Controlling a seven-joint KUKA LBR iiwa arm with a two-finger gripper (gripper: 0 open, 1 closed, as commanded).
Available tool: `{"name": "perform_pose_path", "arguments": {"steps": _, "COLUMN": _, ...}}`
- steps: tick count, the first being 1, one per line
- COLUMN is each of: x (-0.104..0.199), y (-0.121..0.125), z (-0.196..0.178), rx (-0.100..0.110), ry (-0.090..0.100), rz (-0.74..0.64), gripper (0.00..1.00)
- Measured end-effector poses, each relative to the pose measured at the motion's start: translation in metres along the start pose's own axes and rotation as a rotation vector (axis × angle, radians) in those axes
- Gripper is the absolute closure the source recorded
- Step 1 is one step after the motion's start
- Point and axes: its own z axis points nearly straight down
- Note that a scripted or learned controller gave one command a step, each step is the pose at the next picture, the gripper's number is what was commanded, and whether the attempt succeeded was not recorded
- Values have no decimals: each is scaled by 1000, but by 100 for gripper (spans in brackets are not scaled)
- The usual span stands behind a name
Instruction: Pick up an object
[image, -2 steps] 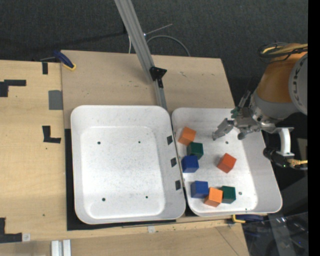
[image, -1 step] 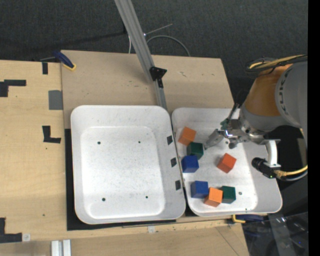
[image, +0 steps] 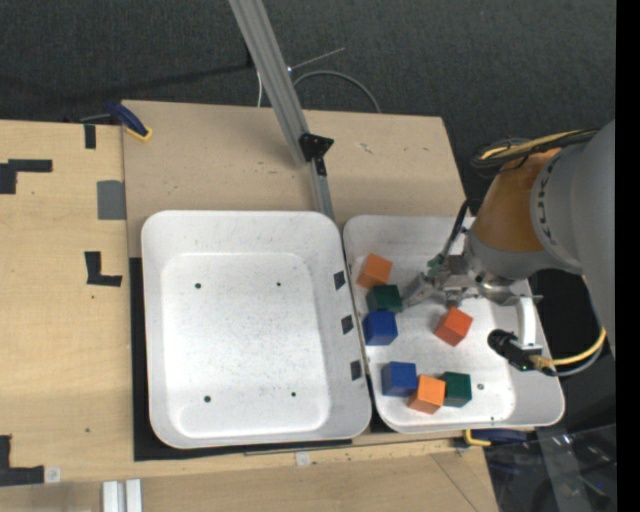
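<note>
The arm (image: 560, 210) is cut off by the right edge, and the far right part of the right bin (image: 540, 400) is covered by its bulk. The pincer (image: 432, 283) is too small and dark for the set of its parts to be told. The near orange cube (image: 429, 393) partly hides the near green cube (image: 458, 388), and the table (image: 60, 300) is cut off at the left edge.
</note>
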Motion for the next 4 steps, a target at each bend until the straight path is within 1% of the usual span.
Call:
{"name": "perform_pose_path", "arguments": {"steps": 1, "x": 1, "y": 1, "z": -12, "rx": -2, "ry": 1, "rz": -1, "gripper": 100}}
{"name": "perform_pose_path", "arguments": {"steps": 2, "x": 4, "y": 0, "z": -75, "rx": -10, "ry": -1, "rz": 0, "gripper": 100}}
{"name": "perform_pose_path", "arguments": {"steps": 3, "x": 7, "y": 10, "z": -133, "rx": -11, "ry": -1, "rz": -1, "gripper": 100}}
{"name": "perform_pose_path", "arguments": {"steps": 4, "x": 7, "y": 10, "z": -158, "rx": -7, "ry": 0, "rz": 0, "gripper": 100}}
